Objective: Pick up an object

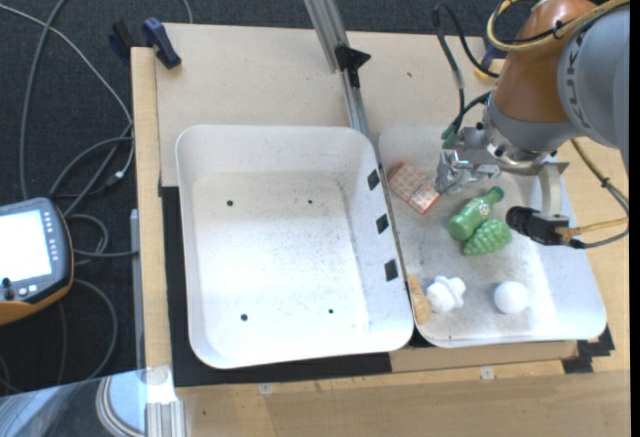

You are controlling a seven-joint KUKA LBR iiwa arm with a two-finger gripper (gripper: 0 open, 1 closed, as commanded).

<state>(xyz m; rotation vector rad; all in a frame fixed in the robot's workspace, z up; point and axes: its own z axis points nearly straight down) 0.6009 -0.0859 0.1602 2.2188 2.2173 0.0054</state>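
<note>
Right white bin, end effector grip unclear, green bottle just below-right

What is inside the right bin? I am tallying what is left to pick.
The right bin holds a pink packet, a green bottle, a green bumpy toy, and two white pieces. The arm covers the bin's far end.

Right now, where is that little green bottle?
The green bottle lies in the right bin, touching a bumpy green toy below it, just under the pincer.
</note>
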